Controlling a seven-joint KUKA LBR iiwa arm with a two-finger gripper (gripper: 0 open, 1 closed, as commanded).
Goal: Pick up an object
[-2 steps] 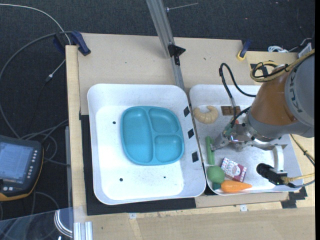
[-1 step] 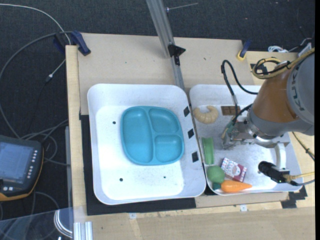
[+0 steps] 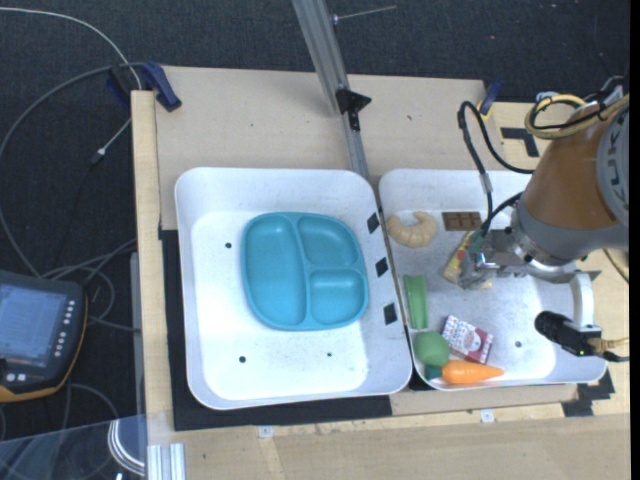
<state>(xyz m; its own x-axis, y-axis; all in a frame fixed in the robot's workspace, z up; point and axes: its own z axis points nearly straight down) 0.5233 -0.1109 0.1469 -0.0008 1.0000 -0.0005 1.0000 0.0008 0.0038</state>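
**Gripper low in the right bin, over a small yellow item**

The gripper (image 3: 478, 264) sits low in the right bin (image 3: 520, 193), its metal tip down among the clutter in the middle of that bin. Whether it is released or clenched cannot be told from this slanted view, and nothing can be seen to be grasped.

Right at the tip, touching or just under it, lies a small yellow-and-red item (image 3: 457, 265); it is too small and too hidden to name. It looks light, and a grip across its narrow width would probably serve best.

Just beyond the tip, toward the bin's far wall, lie a brown block (image 3: 461, 221) and, farther left, a tan bagel (image 3: 413, 228). The bagel is likely a toy: light, rounded, apt to roll out of a shallow pinch, so across the ring is the safer hold.

Left of the gripper, by the wall between the bins, is a green strip (image 3: 415, 300), flat and hard to get under. Toward the near rim lie a red-and-white packet (image 3: 467, 339), probably soft and crinkly, a green ball (image 3: 432, 348) and an orange carrot (image 3: 471, 373); the carrot's smooth taper would slip unless taken at its thick middle.

Well away to the left, the left bin (image 3: 200, 298) holds a blue tray (image 3: 304, 270).
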